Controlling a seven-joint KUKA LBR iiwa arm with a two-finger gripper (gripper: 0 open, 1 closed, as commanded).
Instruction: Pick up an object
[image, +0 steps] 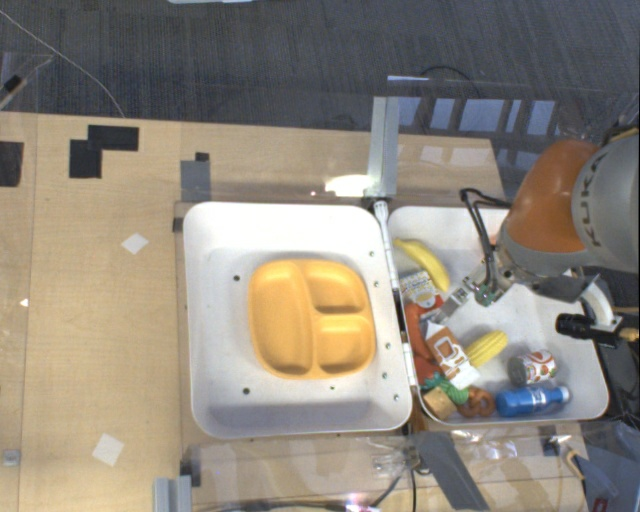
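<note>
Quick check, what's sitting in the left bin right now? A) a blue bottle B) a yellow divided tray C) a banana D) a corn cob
B: the yellow divided tray lies in the middle of the left bin, while the blue bottle, the banana and the corn cob are all in the right bin.

- The grey arm enters from the right edge, bent down over the bench.
- An orange band sits above the wrist.
- The gripper points down and left; its tip looks small and blurred.
</note>
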